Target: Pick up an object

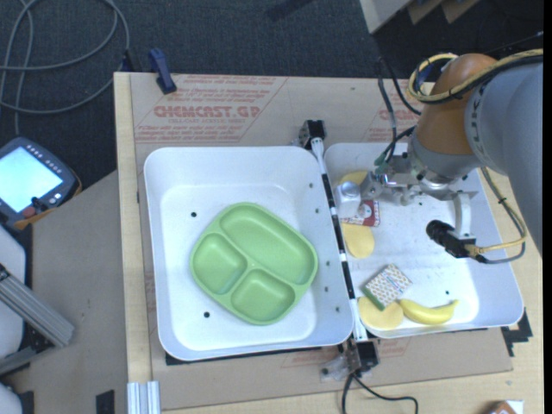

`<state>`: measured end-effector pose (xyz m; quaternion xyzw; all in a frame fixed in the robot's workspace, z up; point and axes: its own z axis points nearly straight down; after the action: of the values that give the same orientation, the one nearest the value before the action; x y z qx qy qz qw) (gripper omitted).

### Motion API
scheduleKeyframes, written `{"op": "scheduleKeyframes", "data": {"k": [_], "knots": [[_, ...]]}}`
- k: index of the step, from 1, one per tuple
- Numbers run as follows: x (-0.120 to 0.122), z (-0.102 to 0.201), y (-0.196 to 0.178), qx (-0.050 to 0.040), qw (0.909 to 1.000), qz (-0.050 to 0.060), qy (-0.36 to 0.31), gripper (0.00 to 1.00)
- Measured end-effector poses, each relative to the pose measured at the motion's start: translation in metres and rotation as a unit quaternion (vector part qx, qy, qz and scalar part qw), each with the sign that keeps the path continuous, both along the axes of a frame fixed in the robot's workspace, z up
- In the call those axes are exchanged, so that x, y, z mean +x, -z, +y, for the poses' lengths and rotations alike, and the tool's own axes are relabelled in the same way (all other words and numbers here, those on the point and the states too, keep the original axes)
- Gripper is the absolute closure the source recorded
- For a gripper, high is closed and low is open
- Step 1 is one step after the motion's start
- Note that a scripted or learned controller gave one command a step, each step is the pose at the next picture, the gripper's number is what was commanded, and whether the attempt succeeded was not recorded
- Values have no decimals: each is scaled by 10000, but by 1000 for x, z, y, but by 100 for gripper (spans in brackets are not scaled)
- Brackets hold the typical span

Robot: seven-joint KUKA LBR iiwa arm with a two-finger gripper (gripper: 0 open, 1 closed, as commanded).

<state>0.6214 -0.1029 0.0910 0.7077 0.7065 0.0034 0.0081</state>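
Banana (429,312) lies unobstructed; arm (457,119) hides bin (496,266) corner.

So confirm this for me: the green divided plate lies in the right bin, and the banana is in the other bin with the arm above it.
Not quite. The camera view shows the green divided plate in the left bin, not the right. The banana does lie in the other bin, the right one, with the arm above it.

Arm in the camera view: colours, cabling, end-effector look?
Grey rounded arm with an orange band above the wrist. Yellow and black cables loop beside the band and trail along the arm. The pincer is a metallic silver assembly, with a black part mounted beside it.
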Motion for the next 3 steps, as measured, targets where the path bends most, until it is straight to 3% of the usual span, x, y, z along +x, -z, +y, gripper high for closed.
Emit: {"op": "scheduleKeyframes", "data": {"k": [1, 2, 3], "knots": [[33, 12, 6, 31, 10000, 69, -14, 0], [35, 11, -7, 12, 10000, 36, -24, 100], [34, 7, -7, -22, 10000, 45, -10, 0]]}}
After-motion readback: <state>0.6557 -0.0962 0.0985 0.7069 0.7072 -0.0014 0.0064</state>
